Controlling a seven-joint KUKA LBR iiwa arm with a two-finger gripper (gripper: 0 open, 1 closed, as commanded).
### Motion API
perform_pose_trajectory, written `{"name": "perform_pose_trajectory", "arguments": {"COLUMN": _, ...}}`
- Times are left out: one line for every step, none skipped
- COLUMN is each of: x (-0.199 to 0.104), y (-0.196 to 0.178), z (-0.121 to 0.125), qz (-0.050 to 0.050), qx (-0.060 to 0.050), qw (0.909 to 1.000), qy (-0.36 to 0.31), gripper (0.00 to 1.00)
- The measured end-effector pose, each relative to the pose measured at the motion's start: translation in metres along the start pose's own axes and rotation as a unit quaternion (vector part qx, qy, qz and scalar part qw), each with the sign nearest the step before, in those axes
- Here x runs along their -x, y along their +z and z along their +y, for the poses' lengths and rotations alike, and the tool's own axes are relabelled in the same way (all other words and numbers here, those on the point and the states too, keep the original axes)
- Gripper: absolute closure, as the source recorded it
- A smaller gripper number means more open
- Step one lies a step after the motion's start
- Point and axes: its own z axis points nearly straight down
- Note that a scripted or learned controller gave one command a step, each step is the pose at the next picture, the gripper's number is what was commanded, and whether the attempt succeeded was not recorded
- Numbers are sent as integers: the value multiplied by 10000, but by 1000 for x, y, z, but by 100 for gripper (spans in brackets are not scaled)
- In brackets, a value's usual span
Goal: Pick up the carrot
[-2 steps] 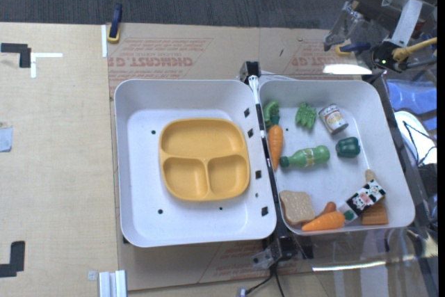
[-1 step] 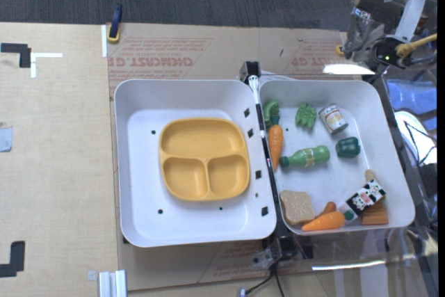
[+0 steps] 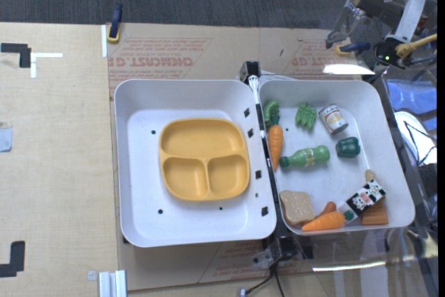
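A: Camera view, status? Carrot pick.

B: Pick not started, by my read. Arm sits at the top right, above and behind the right bin (image 3: 375, 90). The gripper (image 3: 348, 31) is somewhere in the clutter of brackets and cables there. Can't tell whether it is spread or pressed together. Nothing visible between its tips.

A: Where's the carrot?

B: Two candidates. One carrot (image 3: 275, 142) lies in the right bin against the left wall, leafy top (image 3: 270, 111) pointing to the far side, tip toward the near side. The green bottle (image 3: 306, 158) lies just beside its lower end, maybe touching. A second carrot (image 3: 324, 221) lies along the near wall, just beside the bread slice (image 3: 297, 206) and the cow-print carton (image 3: 366, 198).

A: Left bin?

B: Left bin (image 3: 139, 219) holds only the yellow divided plate (image 3: 204, 158). Not relevant.

A: Next move?

B: Judgement: bring the arm down and left over the first carrot, align the pinch across its width, descend mid-body. The wall on one side and the bottle on the other leave little room, so a finger could clip either.

A: Second carrot easier?

B: Doubt it. It's crowded by the bread and the near wall.
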Motion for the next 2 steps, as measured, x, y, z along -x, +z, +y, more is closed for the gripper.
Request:
{"name": "perform_pose_trajectory", "arguments": {"x": 0, "y": -7, "z": 1, "qz": -27, "qx": -7, "qw": 10000, "qy": -28, "gripper": 100}}
{"name": "perform_pose_trajectory", "arguments": {"x": 0, "y": -7, "z": 1, "qz": -27, "qx": -9, "qw": 10000, "qy": -29, "gripper": 0}}
